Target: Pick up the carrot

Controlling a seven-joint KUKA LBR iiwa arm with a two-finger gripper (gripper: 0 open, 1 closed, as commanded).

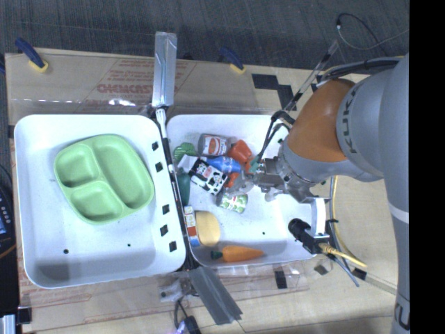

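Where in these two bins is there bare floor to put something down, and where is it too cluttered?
Left bin: bare floor along the near edge, below the green tray, and in the strips around it. Right bin: a bare patch between the carrot, the yellow piece and the gripper. The right bin's upper left is crowded with a heap of packets and toys.

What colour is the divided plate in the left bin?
The divided plate is light green, seen clearly in the camera view, lying in the white left bin.

The tool [252, 175] fingers are hidden among the clutter beneath the arm [348, 127].
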